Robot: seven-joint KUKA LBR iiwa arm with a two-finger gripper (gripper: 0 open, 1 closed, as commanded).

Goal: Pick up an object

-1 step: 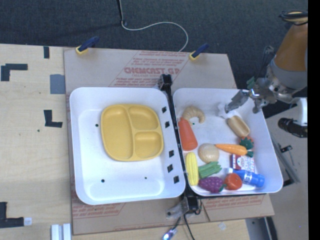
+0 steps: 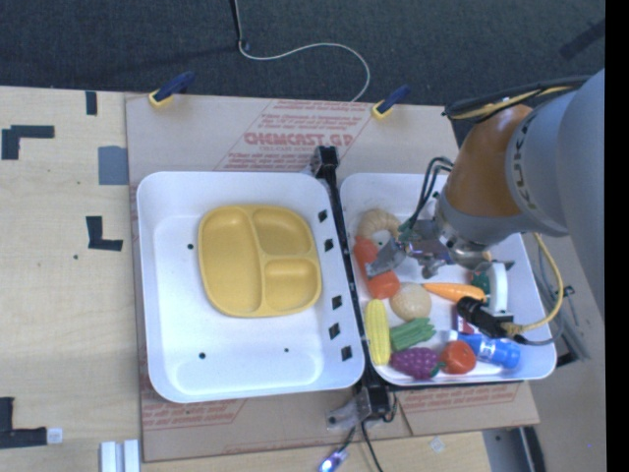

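My gripper (image 2: 397,254) is low in the right bin (image 2: 536,337), over its left half. It hangs beside a small red piece (image 2: 365,251) and just above a red tomato (image 2: 383,285). A beige round piece (image 2: 376,223) lies just behind it. The wrist and the orange band (image 2: 486,170) hide the bin's back right part. Nothing can be made out in the gripper's hold.
The right bin also holds a carrot (image 2: 454,290), a potato (image 2: 411,304), corn (image 2: 377,330), a green piece (image 2: 413,333), purple grapes (image 2: 415,363) and a blue bottle (image 2: 493,351). A yellow divided plate (image 2: 260,261) lies in the left bin (image 2: 172,362).
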